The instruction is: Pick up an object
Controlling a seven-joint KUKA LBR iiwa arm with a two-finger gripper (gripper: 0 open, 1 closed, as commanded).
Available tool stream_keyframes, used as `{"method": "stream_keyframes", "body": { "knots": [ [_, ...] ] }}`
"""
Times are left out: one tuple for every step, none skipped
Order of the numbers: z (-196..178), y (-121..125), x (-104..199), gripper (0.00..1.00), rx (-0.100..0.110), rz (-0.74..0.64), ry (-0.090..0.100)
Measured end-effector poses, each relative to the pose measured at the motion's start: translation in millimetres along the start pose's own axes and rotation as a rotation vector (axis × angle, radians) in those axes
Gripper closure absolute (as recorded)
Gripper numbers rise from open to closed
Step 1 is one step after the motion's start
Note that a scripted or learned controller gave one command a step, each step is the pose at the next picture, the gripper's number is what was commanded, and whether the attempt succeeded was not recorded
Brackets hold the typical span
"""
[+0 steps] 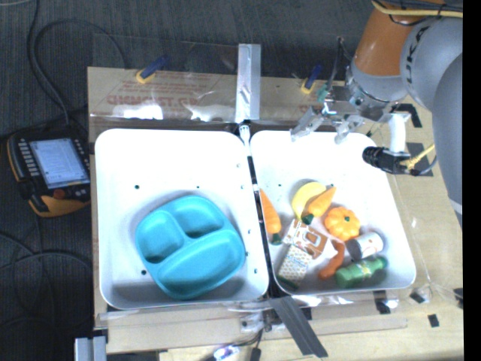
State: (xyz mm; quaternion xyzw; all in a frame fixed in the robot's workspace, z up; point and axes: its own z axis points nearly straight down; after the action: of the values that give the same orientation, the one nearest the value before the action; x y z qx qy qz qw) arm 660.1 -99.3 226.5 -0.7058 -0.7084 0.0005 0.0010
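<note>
We would go for the small orange pumpkin in the right bin, beside the banana; it looks light, rigid and smooth, best pinched across its ribbed sides. The gripper hangs over that bin's far edge, fingers spread, empty. The left bin holds a blue divided plate.

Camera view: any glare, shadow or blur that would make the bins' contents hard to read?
Camera view: glare whitens the clear plastic sheet behind the bins; the blue divided plate casts a soft shadow in the left bin; the piled toys in the right bin look slightly soft but readable; the gripper is sharp enough.
</note>
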Motion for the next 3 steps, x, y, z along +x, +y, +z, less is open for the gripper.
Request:
{"method": "stream_keyframes", "body": {
  "knots": [
    [100.9, -70.1, -16.6, 0.00, 0.001, -0.106, 0.000],
    [136.4, -98.7, -38.2, 0.00, -0.014, -0.075, -0.006],
    [126.6, -97.6, -36.4, 1.00, -0.016, -0.075, -0.002]
  ]
}}
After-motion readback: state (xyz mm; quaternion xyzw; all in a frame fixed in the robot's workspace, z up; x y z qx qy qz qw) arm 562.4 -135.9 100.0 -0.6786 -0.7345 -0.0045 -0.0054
